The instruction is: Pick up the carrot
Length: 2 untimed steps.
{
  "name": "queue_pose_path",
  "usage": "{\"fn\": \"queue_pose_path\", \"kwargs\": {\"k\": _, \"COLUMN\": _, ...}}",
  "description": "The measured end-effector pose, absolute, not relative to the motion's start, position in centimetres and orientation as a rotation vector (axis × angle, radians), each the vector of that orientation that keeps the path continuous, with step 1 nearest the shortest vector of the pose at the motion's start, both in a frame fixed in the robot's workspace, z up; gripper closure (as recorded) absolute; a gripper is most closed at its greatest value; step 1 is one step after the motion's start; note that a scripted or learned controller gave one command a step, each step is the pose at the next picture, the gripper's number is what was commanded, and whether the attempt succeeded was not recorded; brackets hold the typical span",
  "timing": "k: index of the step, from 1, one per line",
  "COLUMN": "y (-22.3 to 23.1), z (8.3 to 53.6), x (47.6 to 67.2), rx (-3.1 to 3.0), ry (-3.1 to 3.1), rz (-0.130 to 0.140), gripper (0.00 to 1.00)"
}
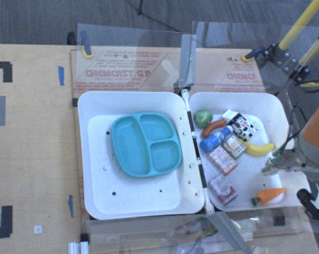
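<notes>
Carrot (269, 196) located in lower right of frame, on floor of right bin (239, 100), near that bin's lower rim; orange body with green top at left end. Long axis roughly horizontal in frame, tilted slightly upward toward right. Gripper (274, 165) positioned above carrot in frame, near it but apart, slightly toward upper right of carrot's middle. Jaw state not determinable: metal structure at arm's end blurred and seen at a slant. No object visible within gripper. Arm (314, 142) entering from right edge of frame, orange band visible at edge, wrist reaching leftward over right bin's right side. Judged requirement for coming move: short travel toward lower edge of frame, with closing direction set across carrot's long axis, that is, roughly up-down in frame. Banana (259, 148) lying just above gripper in frame, well clear of carrot. Red packet (222, 189) to left of carrot, apart from green top; judged low risk of interference. Remaining clutter (green round item (203, 117), blue bottle (215, 139), small boxes) grouped in upper left part of right bin, away from target. Left bin (96, 184) holding teal divided plate (147, 144), not involved in task. Pick judged not yet begun: carrot flat on bin floor, untouched
</notes>
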State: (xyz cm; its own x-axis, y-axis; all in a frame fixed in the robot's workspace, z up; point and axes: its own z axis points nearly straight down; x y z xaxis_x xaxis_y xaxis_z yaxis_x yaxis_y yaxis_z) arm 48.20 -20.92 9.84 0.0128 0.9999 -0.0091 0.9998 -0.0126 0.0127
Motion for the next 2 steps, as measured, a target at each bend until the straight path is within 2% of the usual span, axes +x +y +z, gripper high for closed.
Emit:
{"fn": "queue_pose_path", "kwargs": {"k": 1, "y": -17.4, "z": 16.4, "x": 58.2, "rx": 2.323, "ry": 2.112, "rz": 0.000, "gripper": 1.00}}
{"fn": "queue_pose_path", "kwargs": {"k": 2, "y": -7.2, "z": 18.4, "x": 56.2, "rx": 2.499, "ry": 1.909, "rz": -0.003, "gripper": 1.00}}
